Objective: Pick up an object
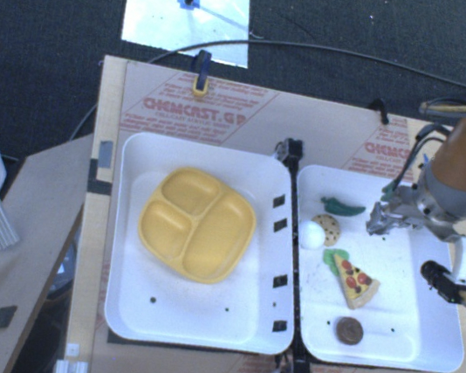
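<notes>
Camera view is showing my grey two-finger gripper (384, 221) hovering over the right shallow white bin (436, 348), near its back edge, just right of the green pepper-shaped toy (342, 207). Can't tell how far it's opening; nothing visibly between my fingers. Lying w/ the pepper: round tan cookie (326, 225), white egg (312, 234), pizza slice toy (352, 279), brown disc (349, 331). Left white bin (133, 306) is holding a yellow divided plate (198, 223).

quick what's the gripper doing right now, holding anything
Gripper: over the right bin, just right of the green pepper; nothing seen between its fingers; open or shut cannot be told.
</notes>
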Robot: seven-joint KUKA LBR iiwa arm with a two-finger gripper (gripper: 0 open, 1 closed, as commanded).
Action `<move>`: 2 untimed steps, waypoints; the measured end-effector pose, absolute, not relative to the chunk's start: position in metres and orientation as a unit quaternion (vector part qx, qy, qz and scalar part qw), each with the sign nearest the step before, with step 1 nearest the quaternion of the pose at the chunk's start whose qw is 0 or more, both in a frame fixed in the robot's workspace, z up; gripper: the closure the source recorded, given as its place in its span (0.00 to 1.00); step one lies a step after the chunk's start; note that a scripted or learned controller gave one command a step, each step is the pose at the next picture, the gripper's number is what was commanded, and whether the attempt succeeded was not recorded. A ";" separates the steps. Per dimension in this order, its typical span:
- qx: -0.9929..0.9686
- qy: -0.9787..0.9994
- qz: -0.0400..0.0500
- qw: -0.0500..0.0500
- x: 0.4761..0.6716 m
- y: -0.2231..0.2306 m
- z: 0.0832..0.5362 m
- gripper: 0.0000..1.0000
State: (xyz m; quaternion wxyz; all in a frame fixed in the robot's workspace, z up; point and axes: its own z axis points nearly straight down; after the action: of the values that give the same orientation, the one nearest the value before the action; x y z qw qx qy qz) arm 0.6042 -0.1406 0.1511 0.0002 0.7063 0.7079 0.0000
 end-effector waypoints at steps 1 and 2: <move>0.705 0.709 0.000 0.000 0.602 -0.134 0.194 1.00; 0.705 0.709 0.000 0.001 0.604 -0.134 0.237 1.00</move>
State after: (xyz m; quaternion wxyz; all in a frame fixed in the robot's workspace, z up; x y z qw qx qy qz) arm 0.6044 -0.1340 0.2371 0.0006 0.7052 0.7090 0.0001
